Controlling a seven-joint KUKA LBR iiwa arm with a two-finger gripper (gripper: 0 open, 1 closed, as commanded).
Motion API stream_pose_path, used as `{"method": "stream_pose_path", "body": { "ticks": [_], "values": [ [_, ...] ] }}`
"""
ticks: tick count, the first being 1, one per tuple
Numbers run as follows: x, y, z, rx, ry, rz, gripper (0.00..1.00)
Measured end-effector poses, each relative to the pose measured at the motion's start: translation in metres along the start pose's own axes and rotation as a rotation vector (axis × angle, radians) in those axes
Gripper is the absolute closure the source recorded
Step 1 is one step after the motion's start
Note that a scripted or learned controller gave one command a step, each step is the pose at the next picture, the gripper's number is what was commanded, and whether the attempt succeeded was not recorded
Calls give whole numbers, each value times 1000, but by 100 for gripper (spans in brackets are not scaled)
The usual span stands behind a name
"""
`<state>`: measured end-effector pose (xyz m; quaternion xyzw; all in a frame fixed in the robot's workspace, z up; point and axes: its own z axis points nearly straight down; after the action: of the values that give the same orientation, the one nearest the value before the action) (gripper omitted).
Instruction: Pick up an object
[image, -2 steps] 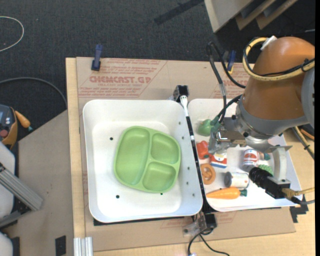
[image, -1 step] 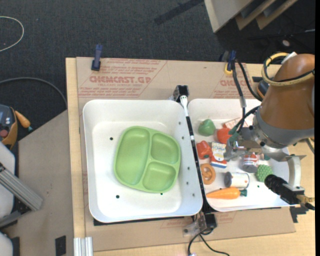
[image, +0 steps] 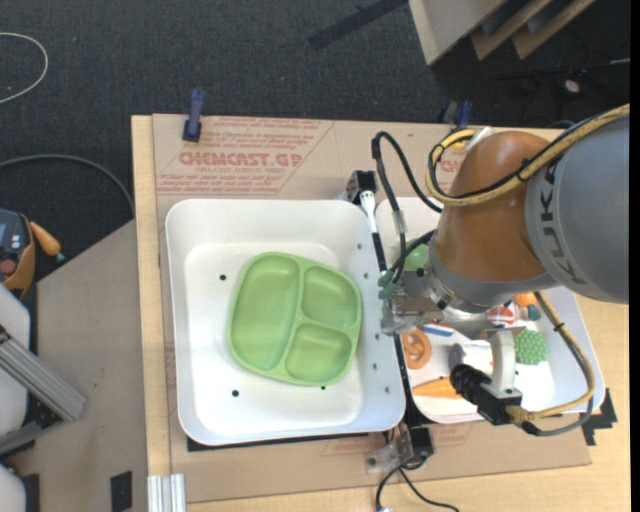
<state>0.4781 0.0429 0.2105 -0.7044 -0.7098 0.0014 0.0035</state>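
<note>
Arm (image: 500, 220) bent low over the right bin (image: 565, 372) at centre right of the frame, its tool (image: 398, 308) hanging just above the wall shared with the left bin (image: 200, 300). Whether the tool is spread or pinching anything cannot be told, since the wrist hides it from above. The likeliest objects to pick lie crowded at lower right: a brown pretzel (image: 415, 349) just below the tool, an orange carrot (image: 440, 386) under that, and a knobbly green piece (image: 530, 347) further right. A green divided plate (image: 295, 318) lies alone in the middle of the left bin. The chief risk appears to be position. So close to the dividing wall, a straight descent could strike the rim, or close on nothing between wall and pretzel. The crowding adds a second hazard, because a grip on the pretzel might nudge the carrot or catch two things together, and either could slip out on the lift. The flat plate, if chosen instead, offers only a thin rim to pinch.
</note>
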Motion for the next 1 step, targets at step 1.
{"method": "stream_pose_path", "body": {
  "ticks": [1],
  "values": [
    [-19, 2, -150, -26, -2, 7, 100]
  ]
}}
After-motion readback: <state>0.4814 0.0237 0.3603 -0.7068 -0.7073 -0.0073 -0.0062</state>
